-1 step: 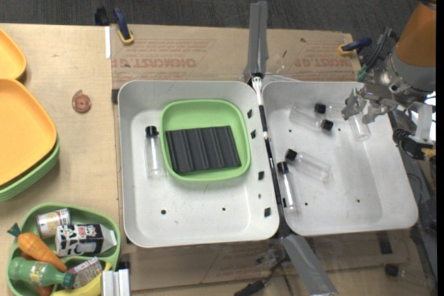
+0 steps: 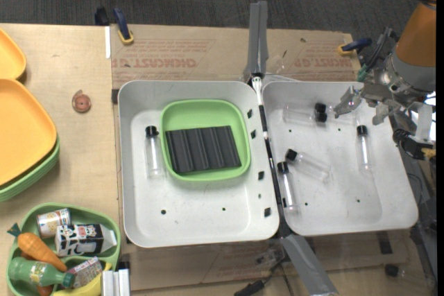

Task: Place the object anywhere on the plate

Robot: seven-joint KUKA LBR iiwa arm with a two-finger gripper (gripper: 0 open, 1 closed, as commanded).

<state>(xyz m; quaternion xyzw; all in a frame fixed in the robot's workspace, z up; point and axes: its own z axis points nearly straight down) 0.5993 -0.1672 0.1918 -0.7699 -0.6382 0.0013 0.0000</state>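
Progress: we judge the task barely begun; the green plate (image 2: 205, 116) carries only a dark ribbed mat (image 2: 205, 149); all of the placing is left
Left bin (image 2: 198, 222): holds the plate, well left of the fingers (image 2: 361, 102); one vial (image 2: 152, 148) lies just beside the plate
Right bin (image 2: 347, 208): four clear black-capped vials; the nearest vial (image 2: 362, 145) lies just below the fingers, untouched
Fingers: spread wide, holding nothing, over the right bin's far edge
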